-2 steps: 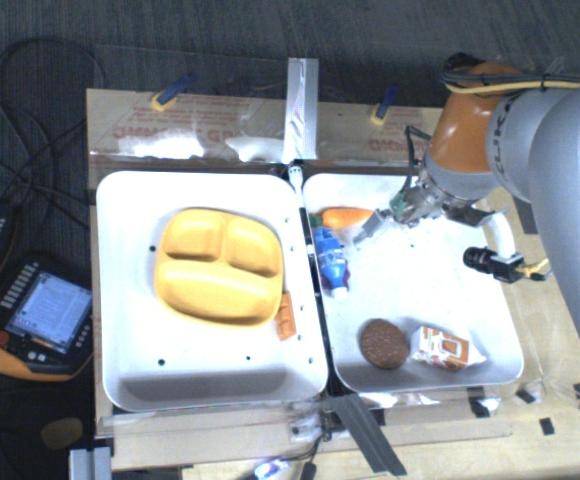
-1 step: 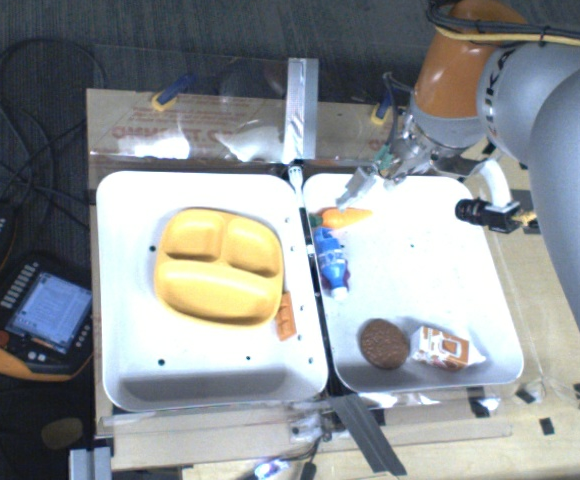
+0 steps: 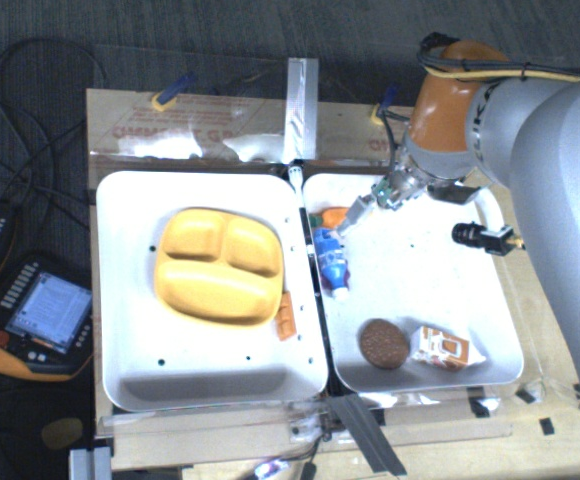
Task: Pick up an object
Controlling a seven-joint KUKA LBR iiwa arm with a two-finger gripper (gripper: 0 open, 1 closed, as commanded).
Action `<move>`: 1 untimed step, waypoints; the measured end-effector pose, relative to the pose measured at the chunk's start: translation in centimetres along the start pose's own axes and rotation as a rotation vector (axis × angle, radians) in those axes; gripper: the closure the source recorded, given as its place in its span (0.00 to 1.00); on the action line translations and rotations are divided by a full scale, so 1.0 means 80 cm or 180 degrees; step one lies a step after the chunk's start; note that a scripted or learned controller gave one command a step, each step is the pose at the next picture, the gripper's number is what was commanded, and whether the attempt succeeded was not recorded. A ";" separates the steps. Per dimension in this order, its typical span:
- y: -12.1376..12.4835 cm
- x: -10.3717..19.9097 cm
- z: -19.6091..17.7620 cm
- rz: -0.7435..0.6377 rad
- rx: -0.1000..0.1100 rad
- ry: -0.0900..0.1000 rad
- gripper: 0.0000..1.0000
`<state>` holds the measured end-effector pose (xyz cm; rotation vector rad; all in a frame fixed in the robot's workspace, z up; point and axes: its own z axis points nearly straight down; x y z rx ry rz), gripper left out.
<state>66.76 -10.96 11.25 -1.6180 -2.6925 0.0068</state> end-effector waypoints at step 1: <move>0.001 0.001 0.030 0.0270 -0.0001 0.0020 0.00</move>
